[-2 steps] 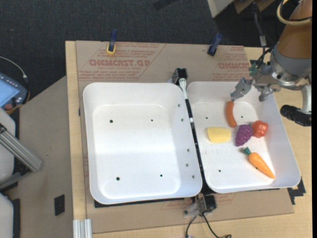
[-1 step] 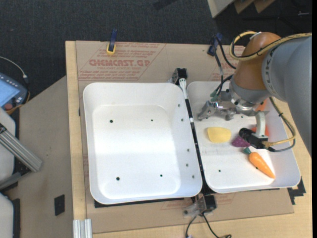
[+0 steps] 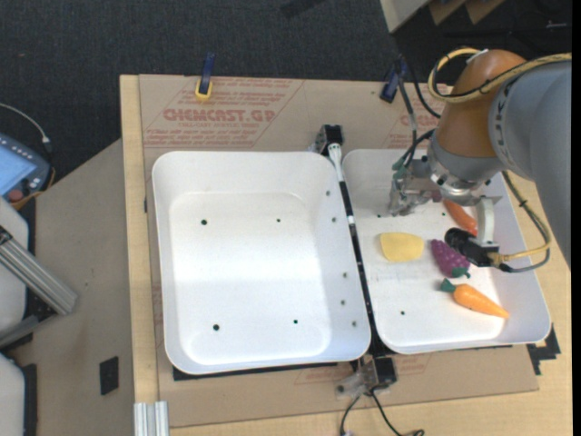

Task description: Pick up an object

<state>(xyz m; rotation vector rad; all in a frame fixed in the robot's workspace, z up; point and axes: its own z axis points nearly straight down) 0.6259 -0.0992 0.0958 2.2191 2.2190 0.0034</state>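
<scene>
The gripper (image 3: 404, 198) hangs low over the upper part of the right bin (image 3: 399, 330), holding nothing I can see. The yellow piece (image 3: 401, 247), purple grapes (image 3: 448, 256) and carrot (image 3: 477, 301) lie on the floor nearby, so picking remains undone.

Arm (image 3: 536, 107): broad grey rounded casing, smooth, matte. Above wrist, glossy orange band (image 3: 477, 107), bulbous, catching light on top. Yellow-tan cable (image 3: 445, 66) looping beside orange band; thin dark cables running from there toward gripper. Gripper (image 3: 406, 198): small metallic grey assembly below band, silver and dark parts, detail blurred, possibly small green spot near its mount. Black fitting with cable trailing off behind wrist.
</scene>
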